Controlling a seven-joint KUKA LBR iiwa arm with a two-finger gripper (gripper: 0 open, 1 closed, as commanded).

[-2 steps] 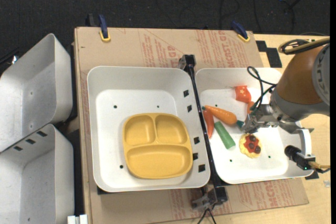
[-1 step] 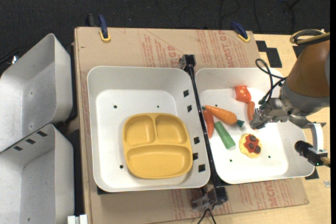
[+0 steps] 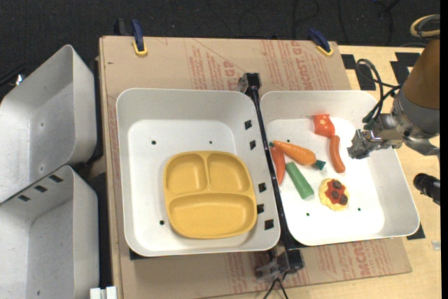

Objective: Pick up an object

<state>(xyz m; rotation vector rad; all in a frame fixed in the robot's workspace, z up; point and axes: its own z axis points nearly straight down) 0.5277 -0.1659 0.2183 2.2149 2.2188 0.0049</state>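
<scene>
1. Likeliest target, as a judgement only: the slim orange-red sausage-shaped toy (image 3: 337, 153). Lies flat in the middle of the right white plastic bin (image 3: 392, 220), toward its right wall, running roughly from far edge to near edge.
2. Just beside it, on the side of the right wall: the dark two-finger gripper (image 3: 360, 145), low over the bin floor. Nothing visibly held. Whether wide or narrow cannot be told from this slant.
3. Close around the sausage: a stubby red-orange toy pepper (image 3: 322, 124) toward the far edge; a round yellow toy tart with dark red berries (image 3: 334, 194) toward the near edge.
4. Further toward the left wall: an orange toy carrot (image 3: 294, 150), a small dark teal block (image 3: 319, 164) at its tip, a green toy cucumber stick (image 3: 299, 180), and a thin red-orange stick (image 3: 279, 164) almost against the wall.
5. Across the divider, in the left white plastic bin (image 3: 133, 150): a yellow three-compartment plastic plate (image 3: 209, 194), toward the near edge.
6. Risks, judged from this layout:
   - Closing beside rather than around the sausage, given the offset toward the right wall; an empty grasp.
   - Rolling or skidding of the smooth, rounded toy on the slick floor under a glancing touch.
   - Nudging the pepper, which sits near the sausage's far end.
   - Scraping the bin floor if brought down too low.
</scene>
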